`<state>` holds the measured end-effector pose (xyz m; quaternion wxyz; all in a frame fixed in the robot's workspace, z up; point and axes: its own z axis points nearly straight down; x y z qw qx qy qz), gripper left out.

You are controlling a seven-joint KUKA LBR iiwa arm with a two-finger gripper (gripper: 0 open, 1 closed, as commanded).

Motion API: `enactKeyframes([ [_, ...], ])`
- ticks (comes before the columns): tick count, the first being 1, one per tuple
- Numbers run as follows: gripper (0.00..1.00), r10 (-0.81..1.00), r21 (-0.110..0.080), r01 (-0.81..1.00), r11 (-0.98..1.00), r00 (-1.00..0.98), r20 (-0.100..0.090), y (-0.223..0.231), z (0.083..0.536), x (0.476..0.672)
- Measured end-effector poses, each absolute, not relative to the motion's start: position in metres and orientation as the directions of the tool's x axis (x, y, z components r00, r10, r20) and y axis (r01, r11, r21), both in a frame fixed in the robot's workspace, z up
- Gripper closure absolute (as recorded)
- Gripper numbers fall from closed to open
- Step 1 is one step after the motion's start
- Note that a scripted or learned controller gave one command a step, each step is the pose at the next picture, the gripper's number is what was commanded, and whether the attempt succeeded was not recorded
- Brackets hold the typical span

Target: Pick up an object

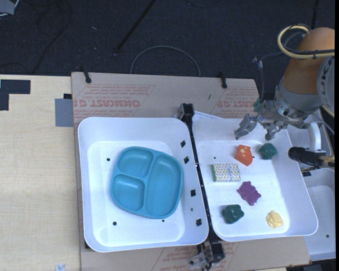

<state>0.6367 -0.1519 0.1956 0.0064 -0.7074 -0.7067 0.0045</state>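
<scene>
Several small things lie in the right bin: an orange block, a dark teal lump, a patterned pale box, a purple piece, a dark green piece and a yellow piece. My gripper hangs over the bin's far edge, above and just behind the orange block and teal lump. Its fingers are spread apart with nothing between them.
The left bin holds a blue divided plate. A black bar with clips runs between the two bins. Cardboard lies under both bins, on a pale wooden bench.
</scene>
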Motion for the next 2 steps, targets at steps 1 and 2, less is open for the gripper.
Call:
enactKeyframes([
  [1,0.00,1.000,-0.001,1.000,0.001,-0.001,0.000,-0.152,0.204,0.640],
  [2,0.00,1.000,-0.007,1.000,0.000,0.000,0.001,-0.156,0.157,0.632],
])
